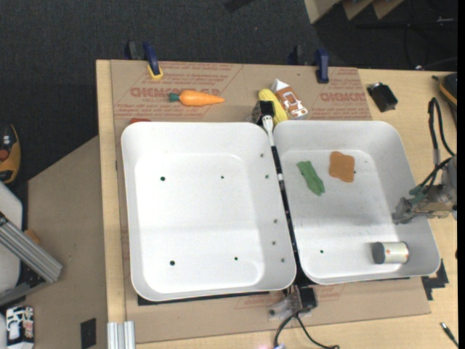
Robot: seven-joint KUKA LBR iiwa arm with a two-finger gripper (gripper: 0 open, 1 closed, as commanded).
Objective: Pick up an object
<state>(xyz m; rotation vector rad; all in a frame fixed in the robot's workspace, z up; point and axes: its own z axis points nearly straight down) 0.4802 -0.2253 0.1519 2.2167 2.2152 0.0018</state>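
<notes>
Over at the right-hand white plastic bin's [407, 195] right rim sits the gripper [413, 208], finger state hard to tell. Nearest pick looks like the small grey-and-cream cylinder [389, 252], just below it inside the bin, lying sideways.

The gripper [418, 202] sits at the right bin's [378, 133] far rim, cut off by the picture's right edge; its finger state cannot be determined. The packet [290, 102] behind the bins carries print too small to read. The cable [298, 333] runs off the bottom edge.
</notes>
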